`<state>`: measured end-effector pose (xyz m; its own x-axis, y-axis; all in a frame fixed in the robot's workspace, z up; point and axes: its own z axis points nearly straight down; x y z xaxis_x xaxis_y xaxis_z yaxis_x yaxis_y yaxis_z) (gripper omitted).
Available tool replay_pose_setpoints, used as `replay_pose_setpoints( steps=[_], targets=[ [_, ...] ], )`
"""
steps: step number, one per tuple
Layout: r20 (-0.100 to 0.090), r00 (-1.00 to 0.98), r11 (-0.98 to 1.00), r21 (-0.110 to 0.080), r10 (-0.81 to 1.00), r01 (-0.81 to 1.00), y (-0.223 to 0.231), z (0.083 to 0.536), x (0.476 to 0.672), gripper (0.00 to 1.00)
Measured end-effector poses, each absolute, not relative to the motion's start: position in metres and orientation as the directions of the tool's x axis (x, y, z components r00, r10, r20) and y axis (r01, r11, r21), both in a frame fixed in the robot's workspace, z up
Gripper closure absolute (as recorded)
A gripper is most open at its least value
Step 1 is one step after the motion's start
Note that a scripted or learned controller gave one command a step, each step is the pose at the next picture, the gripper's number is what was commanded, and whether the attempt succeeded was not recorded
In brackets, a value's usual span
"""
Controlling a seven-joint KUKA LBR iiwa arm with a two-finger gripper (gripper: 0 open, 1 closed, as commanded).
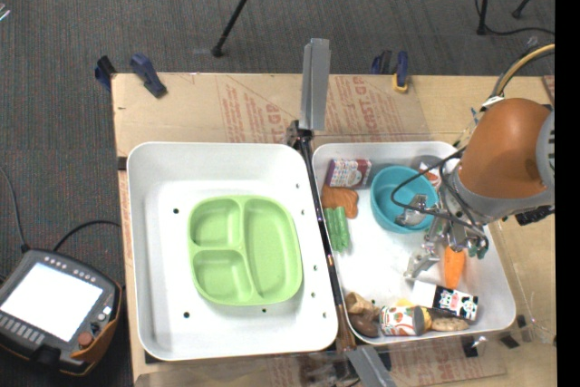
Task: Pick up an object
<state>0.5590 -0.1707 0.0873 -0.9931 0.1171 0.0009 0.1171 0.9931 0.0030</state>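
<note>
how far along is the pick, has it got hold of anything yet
Early stage. Done: the arm has reached into the right bin, and the gripper hangs low beside the orange carrot and below the blue bowl. In hand: nothing shows between its fingers. Left: close on an item and lift it; the carrot, bowl and the carton all lie in the bin. The green tray sits in the left bin.

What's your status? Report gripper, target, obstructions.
Gripper low in right bin, nothing visibly held. Orange carrot right beside it. Blue bowl close behind.
</note>
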Motion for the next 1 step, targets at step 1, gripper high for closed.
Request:
replay_pose_setpoints(
  steps=[1],
  targets=[
    [-0.002, -0.991, 0.991, 0.002, 0.136, 0.136, -0.1567, 0.0883, 0.4900, 0.00]
  ],
)
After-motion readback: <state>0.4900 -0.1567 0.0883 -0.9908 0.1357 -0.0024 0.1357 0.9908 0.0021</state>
